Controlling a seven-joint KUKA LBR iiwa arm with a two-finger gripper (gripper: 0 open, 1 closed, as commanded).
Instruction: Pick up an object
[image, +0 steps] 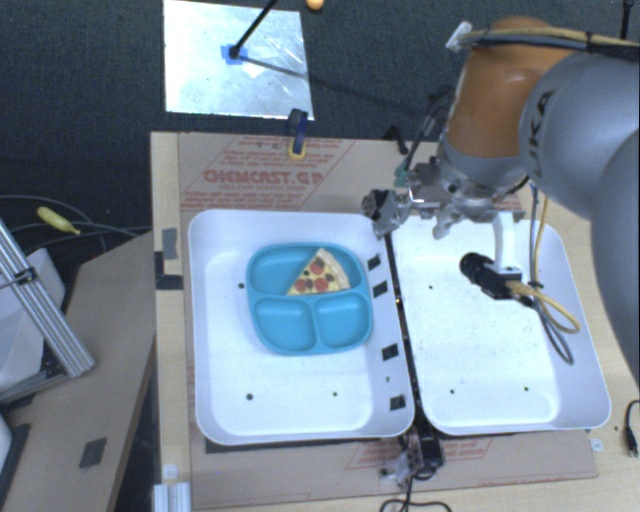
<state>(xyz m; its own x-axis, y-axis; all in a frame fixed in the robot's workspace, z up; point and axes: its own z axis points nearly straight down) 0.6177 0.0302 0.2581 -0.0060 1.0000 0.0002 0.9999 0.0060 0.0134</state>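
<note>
A blue divided plate lies in the left white bin. A toy pizza slice rests in the plate's upper compartment. My gripper hangs over the rear of the divider between the two bins, to the upper right of the plate and apart from it. The grey arm with its orange band covers the gripper from above. The right bin shows a bare white floor in front of the arm.
A black connector with a yellow cable dangles from the arm over the right bin. Both bins sit on brown cardboard. A shiny sheet lies behind, and an aluminium frame stands at the left.
</note>
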